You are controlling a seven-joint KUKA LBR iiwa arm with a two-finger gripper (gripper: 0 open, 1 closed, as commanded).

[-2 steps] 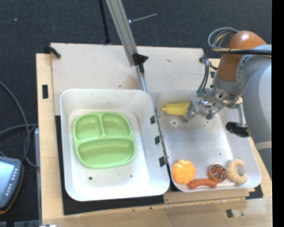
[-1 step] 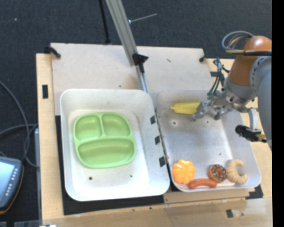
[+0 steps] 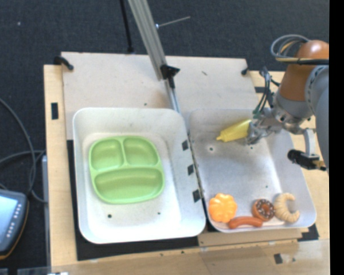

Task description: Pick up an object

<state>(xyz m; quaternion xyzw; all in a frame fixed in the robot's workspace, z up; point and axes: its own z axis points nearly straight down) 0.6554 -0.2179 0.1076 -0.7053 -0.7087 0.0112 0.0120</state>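
The arm reaches in from the right, and its pincer (image 3: 257, 129) is low in the far part of the right-hand bin (image 3: 241, 171), right at the near end of a yellow banana-like toy (image 3: 234, 132). The toy lies on the bin floor with its pointed tip aimed toward the left bin (image 3: 83, 153); its other end meets the pincer body, and from this slant it cannot be told whether that end sits between the fingers or just beside them, nor whether the pincer is apart or together (the wrist and cabling mask the tips).

As a judgement, the task is at the grasp itself: the approach looks done, the toy is the likely target, but nothing has been lifted, since the toy seems to rest on the bin floor. What is left is a firm closure and a lift clear.

Other candidates wait along the near edge of the same bin: an orange pumpkin-shaped toy (image 3: 222, 207), a red sausage-like piece (image 3: 245, 223), a chocolate doughnut (image 3: 264, 209) and a pale ring pastry (image 3: 286, 206). A green divided plate (image 3: 126, 169) sits in the left bin on the surface
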